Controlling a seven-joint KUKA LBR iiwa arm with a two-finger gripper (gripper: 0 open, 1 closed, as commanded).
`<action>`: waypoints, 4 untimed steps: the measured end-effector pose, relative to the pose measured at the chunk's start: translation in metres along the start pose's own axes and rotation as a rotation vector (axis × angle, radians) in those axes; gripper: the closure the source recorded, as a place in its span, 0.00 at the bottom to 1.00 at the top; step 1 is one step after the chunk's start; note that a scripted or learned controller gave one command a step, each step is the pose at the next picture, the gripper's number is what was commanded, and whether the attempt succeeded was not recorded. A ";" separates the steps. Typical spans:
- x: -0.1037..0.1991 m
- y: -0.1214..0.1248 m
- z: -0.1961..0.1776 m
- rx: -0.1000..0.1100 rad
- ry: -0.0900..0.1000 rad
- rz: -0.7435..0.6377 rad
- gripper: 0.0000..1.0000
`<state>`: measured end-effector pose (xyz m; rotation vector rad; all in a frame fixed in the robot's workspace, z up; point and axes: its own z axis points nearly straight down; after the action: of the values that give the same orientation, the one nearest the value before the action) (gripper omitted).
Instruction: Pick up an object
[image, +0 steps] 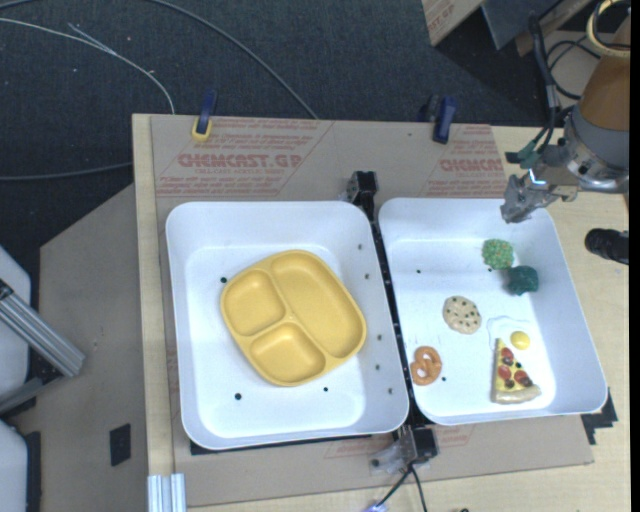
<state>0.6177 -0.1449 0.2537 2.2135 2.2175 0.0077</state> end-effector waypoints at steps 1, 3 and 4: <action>0.000 0.001 -0.002 0.006 0.001 0.001 1.00; 0.104 -0.010 0.004 0.010 0.005 -0.005 1.00; 0.158 -0.024 0.001 0.011 0.005 -0.004 1.00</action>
<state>0.5936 0.0130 0.2524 2.2171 2.2301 0.0013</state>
